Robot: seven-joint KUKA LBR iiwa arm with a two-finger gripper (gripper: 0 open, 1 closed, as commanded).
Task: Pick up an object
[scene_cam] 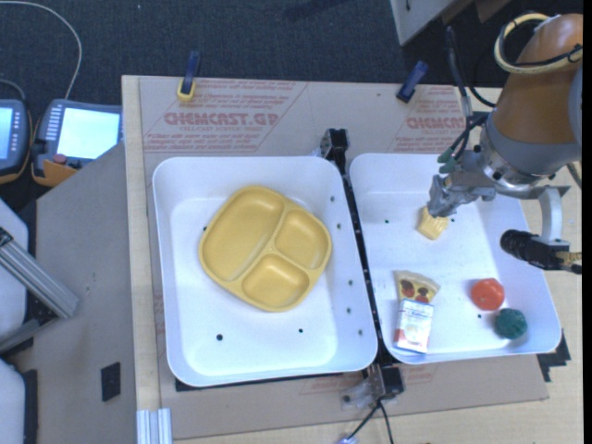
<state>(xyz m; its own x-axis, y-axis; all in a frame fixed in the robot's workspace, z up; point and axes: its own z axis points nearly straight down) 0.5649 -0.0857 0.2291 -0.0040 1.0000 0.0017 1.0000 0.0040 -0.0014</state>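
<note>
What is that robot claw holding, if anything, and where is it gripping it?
It cannot be told. The gripper sits right at the top of a small yellow block in the right bin, but a grasp isn't visible.

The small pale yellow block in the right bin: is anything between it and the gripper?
Nothing visible stands between them. The gripper is directly over the small pale yellow block, near the back of the right white bin. The snack packet, orange ball and green ball lie apart, toward the front.
</note>
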